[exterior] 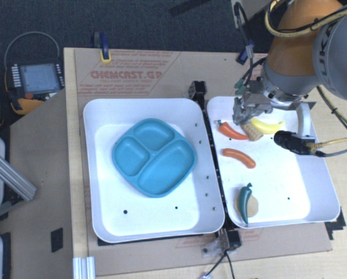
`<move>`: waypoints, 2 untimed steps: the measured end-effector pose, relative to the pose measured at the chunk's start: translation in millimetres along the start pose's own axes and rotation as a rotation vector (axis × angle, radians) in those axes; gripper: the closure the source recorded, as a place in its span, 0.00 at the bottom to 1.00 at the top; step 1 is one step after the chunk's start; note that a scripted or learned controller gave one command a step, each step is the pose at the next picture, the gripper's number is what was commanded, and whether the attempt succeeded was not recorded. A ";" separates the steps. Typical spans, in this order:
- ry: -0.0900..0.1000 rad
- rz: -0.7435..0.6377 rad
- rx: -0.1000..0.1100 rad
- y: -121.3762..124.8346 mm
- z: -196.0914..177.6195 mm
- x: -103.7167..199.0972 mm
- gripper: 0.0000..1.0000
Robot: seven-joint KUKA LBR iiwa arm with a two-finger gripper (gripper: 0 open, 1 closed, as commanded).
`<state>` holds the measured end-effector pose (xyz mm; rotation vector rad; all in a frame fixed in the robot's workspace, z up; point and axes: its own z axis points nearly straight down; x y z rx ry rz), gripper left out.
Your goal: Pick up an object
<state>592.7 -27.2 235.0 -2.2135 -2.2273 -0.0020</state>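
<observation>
My gripper point(244, 114) is low over the far left part of the right bin point(312, 196), under the grey arm with its orange band. Just beside it lie a yellow banana point(268, 125) and a small tan piece point(254, 134). A red-orange carrot-like piece point(232, 132) lies just below the gripper, near the bin's left wall. An orange sausage point(238, 157) lies a little nearer the front. A teal pepper-shaped toy point(245, 200) lies at the bin's front left. Nothing is visibly held.
The left bin point(103, 208) holds a blue divided plate point(154, 156). A black fitting with a cable point(292, 142) hangs from the arm over the right bin's middle. A black clamp point(197, 89) sits at the far end of the wall between the bins.
</observation>
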 end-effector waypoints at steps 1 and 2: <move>0.001 -0.001 0.001 -8.2 -7.3 54.7 1.00; -0.001 0.001 -0.001 -6.3 -3.2 100.0 1.00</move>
